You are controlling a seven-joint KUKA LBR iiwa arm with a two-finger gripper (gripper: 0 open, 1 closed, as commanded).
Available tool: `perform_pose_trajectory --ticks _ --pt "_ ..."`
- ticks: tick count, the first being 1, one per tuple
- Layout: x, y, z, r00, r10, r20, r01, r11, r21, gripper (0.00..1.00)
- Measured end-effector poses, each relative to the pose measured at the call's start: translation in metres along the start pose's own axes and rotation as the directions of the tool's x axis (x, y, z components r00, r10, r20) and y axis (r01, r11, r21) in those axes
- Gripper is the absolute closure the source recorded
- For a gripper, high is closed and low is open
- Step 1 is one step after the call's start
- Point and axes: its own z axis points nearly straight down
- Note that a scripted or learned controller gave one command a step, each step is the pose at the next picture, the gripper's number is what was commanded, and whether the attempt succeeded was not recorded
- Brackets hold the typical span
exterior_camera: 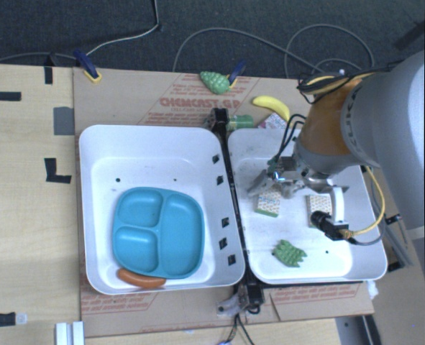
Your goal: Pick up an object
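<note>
While two white bins are seen from above, side by side, the grey arm (385, 121) with its orange band is reached in from three o'clock over the right bin (356, 264). The claw (278, 180) is placed near the middle of that bin, just above a small checkered sponge (267, 205) lying at its six o'clock. How wide the claw stands cannot be told, since the wrist hides it, and nothing is seen held. A second pale block (319, 204) is found at the claw's four o'clock, and a green knobbly toy (289, 253) further off at five o'clock.

A miss is judged the main risk: the sponge sits slightly off the claw's line, so it could be nudged aside or pinched only by a corner and dropped. The yellow cable (367, 228) looping beside the wrist could also drag across the pale block.

In the left bin (97, 192), a blue divided plate (158, 232) is set, with an orange sausage (141, 279) at its six o'clock.
</note>
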Motion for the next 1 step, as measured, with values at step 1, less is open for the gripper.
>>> perform_pose_trajectory --ticks 1 --pt "0.0005 -0.0002 -0.0091 1.0 -0.001 -0.001 0.001 1.0 0.001 1.0"
